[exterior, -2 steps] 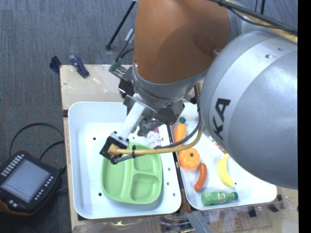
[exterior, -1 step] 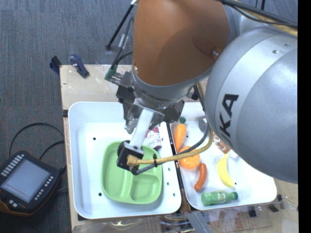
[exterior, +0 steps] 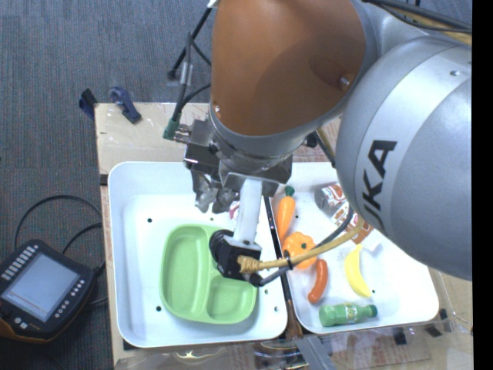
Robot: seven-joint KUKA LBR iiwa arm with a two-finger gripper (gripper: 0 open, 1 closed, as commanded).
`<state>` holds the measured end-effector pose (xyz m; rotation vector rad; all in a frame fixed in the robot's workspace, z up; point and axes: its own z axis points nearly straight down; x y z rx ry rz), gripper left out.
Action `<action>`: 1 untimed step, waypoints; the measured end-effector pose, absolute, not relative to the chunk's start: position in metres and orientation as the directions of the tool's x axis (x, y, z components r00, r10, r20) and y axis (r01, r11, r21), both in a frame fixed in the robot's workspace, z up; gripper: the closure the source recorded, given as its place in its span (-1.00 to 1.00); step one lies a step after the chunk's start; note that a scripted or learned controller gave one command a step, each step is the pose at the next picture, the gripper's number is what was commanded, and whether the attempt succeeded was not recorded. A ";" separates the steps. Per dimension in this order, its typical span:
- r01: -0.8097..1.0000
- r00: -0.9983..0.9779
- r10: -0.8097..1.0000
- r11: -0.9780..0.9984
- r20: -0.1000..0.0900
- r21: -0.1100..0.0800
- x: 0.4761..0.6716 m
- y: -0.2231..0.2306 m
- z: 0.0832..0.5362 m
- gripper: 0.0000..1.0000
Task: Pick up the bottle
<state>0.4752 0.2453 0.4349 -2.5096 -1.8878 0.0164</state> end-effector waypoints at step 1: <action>0.997 0.075 0.997 -0.075 -0.005 -0.007 0.475 0.246 0.422 1.00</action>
